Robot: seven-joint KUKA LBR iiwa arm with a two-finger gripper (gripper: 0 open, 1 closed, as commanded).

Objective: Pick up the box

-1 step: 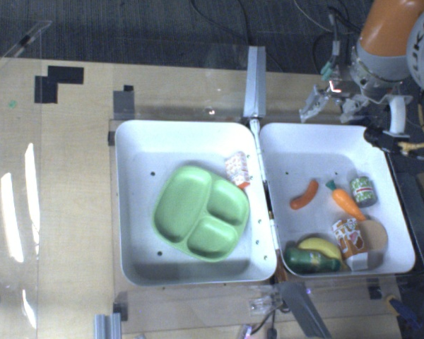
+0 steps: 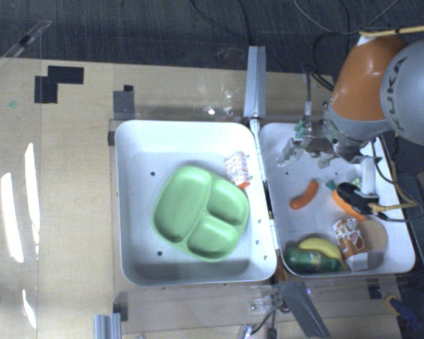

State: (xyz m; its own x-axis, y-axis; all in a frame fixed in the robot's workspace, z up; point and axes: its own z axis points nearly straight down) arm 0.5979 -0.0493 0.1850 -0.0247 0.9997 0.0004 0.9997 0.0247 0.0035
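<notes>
Box (image 2: 349,236), upright-tilted at the right bin's (image 2: 283,189) near end beside the banana (image 2: 318,245); pincer (image 2: 307,147), grip state untellable, hangs at the far end, well apart.

- From my seat the arm (image 2: 403,83) runs off the right edge, so I see just the orange band and part of the grey wrist.
- The gripper (image 2: 304,147) is a blurred tangle of metal over the far end of the right bin (image 2: 283,210); I cannot tell how it stands.
- The box (image 2: 348,237) is too small for me to read its print, and its lower end sits behind a pale round thing (image 2: 374,239) I cannot name.
- The dark green object (image 2: 311,261) covers the lower side of the banana (image 2: 318,246).
- The crumpled packet (image 2: 237,167) in the left bin (image 2: 127,210) is too blurred to identify.
</notes>
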